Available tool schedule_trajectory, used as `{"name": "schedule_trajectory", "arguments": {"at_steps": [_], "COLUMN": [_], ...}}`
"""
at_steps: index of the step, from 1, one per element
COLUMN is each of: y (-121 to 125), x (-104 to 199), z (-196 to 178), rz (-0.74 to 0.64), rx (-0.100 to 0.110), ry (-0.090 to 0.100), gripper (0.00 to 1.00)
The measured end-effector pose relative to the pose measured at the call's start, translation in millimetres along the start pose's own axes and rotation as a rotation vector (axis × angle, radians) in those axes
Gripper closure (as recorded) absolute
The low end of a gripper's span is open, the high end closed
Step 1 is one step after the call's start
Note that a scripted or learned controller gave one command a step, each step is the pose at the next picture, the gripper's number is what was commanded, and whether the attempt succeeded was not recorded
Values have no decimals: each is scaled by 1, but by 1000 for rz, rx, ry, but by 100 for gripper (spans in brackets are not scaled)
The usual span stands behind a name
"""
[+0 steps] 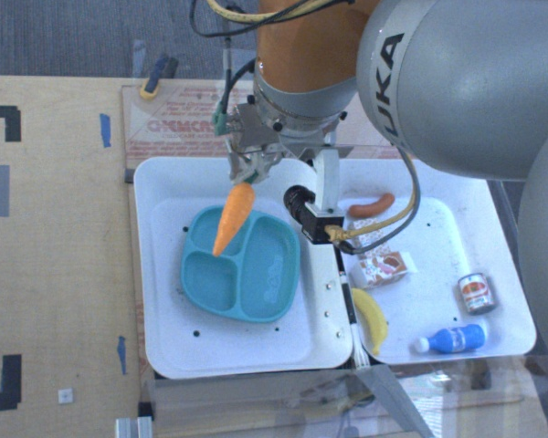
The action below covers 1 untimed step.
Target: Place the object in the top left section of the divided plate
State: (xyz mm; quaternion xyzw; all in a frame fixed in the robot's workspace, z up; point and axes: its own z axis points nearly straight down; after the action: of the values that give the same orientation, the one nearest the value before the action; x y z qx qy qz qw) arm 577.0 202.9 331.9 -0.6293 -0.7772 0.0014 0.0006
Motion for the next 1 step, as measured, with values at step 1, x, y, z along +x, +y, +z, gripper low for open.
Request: {"name": "schedule_trajectory", "arguments": {"at_steps": [1], "y": [-20], "x": [-71], "z": [-43], "rz": [-16], "rx": [-3], "ry": [-1], "gripper": [100]}}
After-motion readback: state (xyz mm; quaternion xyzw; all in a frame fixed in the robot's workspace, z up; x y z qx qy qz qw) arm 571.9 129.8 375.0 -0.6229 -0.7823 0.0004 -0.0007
